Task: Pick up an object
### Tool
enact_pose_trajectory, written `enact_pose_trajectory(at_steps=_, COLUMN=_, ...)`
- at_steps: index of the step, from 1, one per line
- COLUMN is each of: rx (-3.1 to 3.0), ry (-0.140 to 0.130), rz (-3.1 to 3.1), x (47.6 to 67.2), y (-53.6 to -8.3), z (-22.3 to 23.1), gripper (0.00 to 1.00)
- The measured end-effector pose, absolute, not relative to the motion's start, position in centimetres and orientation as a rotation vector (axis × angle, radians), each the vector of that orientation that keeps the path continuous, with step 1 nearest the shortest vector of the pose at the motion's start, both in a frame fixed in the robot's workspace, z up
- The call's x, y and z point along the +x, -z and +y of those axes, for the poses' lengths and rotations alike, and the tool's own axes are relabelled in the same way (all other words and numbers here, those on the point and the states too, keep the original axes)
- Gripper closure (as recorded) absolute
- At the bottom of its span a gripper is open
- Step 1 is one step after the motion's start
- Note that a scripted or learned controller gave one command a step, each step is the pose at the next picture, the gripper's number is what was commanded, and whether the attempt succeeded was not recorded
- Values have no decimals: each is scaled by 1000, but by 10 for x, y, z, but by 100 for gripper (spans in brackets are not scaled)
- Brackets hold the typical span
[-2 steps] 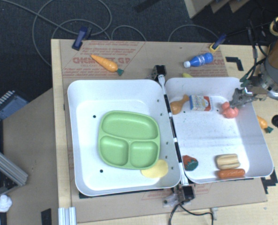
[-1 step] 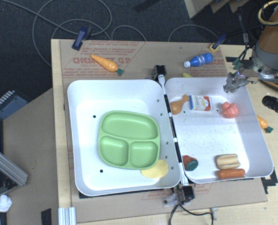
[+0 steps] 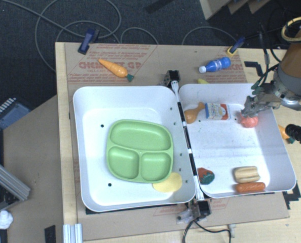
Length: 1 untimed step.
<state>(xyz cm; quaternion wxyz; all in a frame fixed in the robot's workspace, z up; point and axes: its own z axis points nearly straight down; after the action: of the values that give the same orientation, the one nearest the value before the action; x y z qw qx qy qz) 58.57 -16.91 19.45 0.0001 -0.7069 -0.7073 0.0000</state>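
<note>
Your gripper point(image 3: 252, 110) sits low over the right bin point(image 3: 287, 161), directly above a small pink-red toy point(image 3: 249, 121) that looks like its target; you cannot tell its state from here. The small carton point(image 3: 216, 110) lies just beside it, away from the arm.

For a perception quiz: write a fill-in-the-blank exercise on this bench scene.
1. The green divided plate lies in the ____ bin.
2. The gripper hangs over a ____ object in the right bin.
3. The toy carrot lies on the cardboard, ____ both bins.
4. Near the right bin's front edge, the bread roll lies beside a ____.

Missing words: left; pink; outside; sausage
</note>
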Motion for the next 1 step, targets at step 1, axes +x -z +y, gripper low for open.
enact_pose_trajectory(at_steps=1, rx=-2225, ry=0, rz=-2224, x=609, y=-210, z=-225, gripper=100)
